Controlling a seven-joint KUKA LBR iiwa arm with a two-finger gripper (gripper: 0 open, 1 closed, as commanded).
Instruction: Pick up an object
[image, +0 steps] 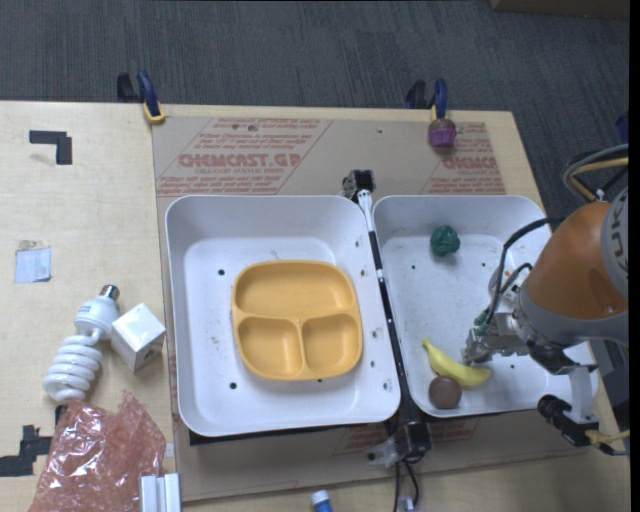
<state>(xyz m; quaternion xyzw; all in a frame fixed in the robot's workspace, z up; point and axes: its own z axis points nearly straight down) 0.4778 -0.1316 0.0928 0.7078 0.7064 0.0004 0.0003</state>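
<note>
Three candidates, looking down from the one camera view into the right bin (520, 215): spotting a banana (455, 364), smooth, curved and yellow, lying near the front wall; noticing a brown ball (445, 392), round and dull, just beside the banana's near side; picking out a green lump (445, 240), knobbly, sitting well apart toward the back. Finding the gripper (482, 348) hanging low at the banana's right end, touching it or nearly so; not being able to tell whether clenched or released, nor whether grasping anything. Judging the step as closing in on the banana: aiming across its narrow body rather than along the curve, keeping off the ball to avoid nudging it, squeezing gently on a slick skin likely to be slipping, then lifting straight up past the bin wall. Seeing in the left bin (190, 300) a yellow plate (297, 320), glossy, rounded at the corners, divided into three compartments, lying flat.
</note>
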